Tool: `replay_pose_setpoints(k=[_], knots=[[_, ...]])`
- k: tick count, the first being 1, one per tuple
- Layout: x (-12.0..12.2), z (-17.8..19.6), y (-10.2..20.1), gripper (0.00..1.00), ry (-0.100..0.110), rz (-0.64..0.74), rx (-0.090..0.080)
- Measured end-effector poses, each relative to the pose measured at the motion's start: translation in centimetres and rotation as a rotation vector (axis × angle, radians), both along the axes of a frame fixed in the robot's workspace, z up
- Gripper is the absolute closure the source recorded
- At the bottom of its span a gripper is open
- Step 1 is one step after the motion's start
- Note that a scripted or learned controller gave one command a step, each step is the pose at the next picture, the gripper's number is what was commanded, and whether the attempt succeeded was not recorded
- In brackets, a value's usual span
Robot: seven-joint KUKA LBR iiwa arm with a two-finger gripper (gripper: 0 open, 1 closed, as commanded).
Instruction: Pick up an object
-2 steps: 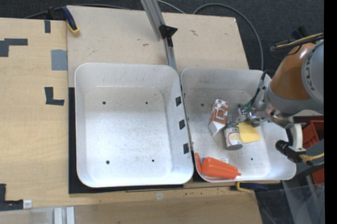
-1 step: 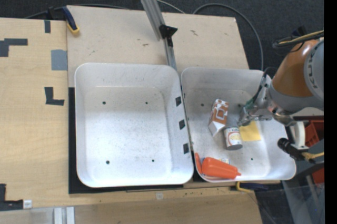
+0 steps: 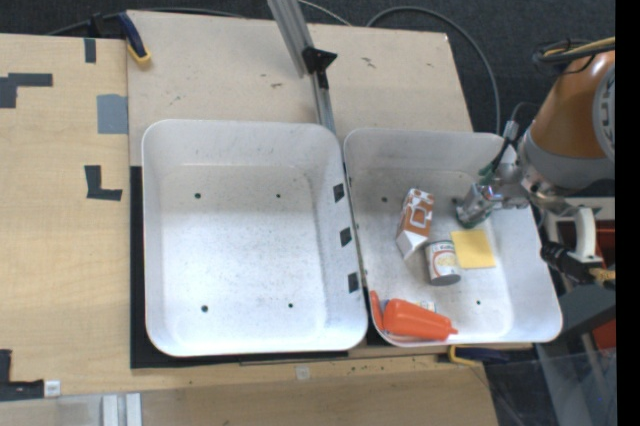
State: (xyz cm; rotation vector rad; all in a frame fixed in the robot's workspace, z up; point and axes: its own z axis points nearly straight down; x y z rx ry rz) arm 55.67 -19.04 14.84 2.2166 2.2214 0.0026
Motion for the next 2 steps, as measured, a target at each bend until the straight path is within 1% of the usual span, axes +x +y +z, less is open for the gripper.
replay_pose_setpoints(k=[1,2], knots=[[-0.3,4.8,0.9,1.00,0.000,0.000,0.000],[-0.2,8.3,0.9,1.00,0.001,0.000,0.000]])
